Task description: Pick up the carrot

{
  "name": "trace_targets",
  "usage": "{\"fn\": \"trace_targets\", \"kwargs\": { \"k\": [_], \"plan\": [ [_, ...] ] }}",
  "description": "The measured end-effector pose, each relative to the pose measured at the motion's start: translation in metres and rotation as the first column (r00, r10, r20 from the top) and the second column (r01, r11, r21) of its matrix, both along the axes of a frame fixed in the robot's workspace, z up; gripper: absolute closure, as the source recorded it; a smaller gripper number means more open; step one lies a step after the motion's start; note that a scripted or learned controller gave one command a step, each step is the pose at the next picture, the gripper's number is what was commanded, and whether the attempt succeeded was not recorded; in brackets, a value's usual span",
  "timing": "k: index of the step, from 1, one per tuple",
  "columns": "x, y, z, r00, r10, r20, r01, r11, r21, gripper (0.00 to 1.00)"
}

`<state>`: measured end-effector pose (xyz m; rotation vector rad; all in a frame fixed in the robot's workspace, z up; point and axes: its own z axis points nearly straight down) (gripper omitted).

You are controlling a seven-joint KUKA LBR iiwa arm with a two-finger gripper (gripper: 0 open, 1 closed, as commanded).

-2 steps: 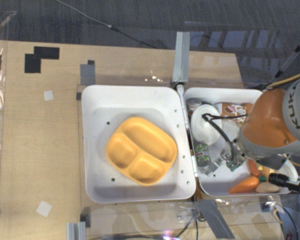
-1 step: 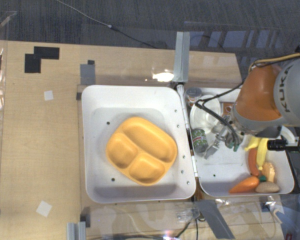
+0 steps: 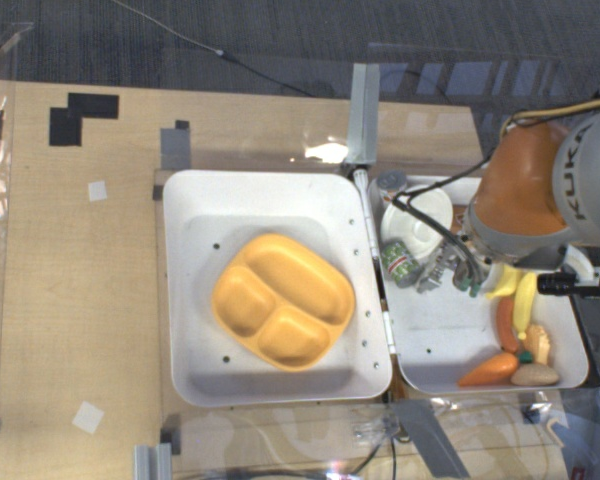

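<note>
- Camera view: I'm seeing the carrot [image 3: 490, 369] lying untouched on the right bin [image 3: 435, 363] floor, near its front edge, just beside a tan piece [image 3: 536, 375] and a red item [image 3: 507, 323].
- The gripper [image 3: 450, 268] is hovering over mid-bin, apart from the carrot; I can't tell how the jaws are standing.
- Pick is looking not yet done; reach, close and lift all remaining.
- I'm judging room tight: front wall close, banana [image 3: 521, 298] and neighbours crowding.
- Left bin [image 3: 195, 268] is holding a yellow tray [image 3: 283, 300].
</note>
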<state>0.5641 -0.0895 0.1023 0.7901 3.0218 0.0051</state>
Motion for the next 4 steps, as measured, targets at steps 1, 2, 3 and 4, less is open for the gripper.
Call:
{"fn": "trace_targets", "kwargs": {
  "k": [1, 2, 3, 4],
  "plan": [
    [-0.003, -0.03, 0.185, 1.0, 0.027, 0.002, -0.027, 1.0, -0.003, 1.0],
    [-0.041, -0.023, 0.072, 0.997, -0.072, -0.02, 0.072, 0.997, 0.002, 1.0],
    [-0.06, 0.0, 0.011, 0.972, -0.234, -0.015, 0.234, 0.972, 0.003, 1.0],
    [-0.023, -0.028, 0.005, 0.887, -0.462, -0.012, 0.462, 0.887, 0.003, 1.0]
  ]
}}
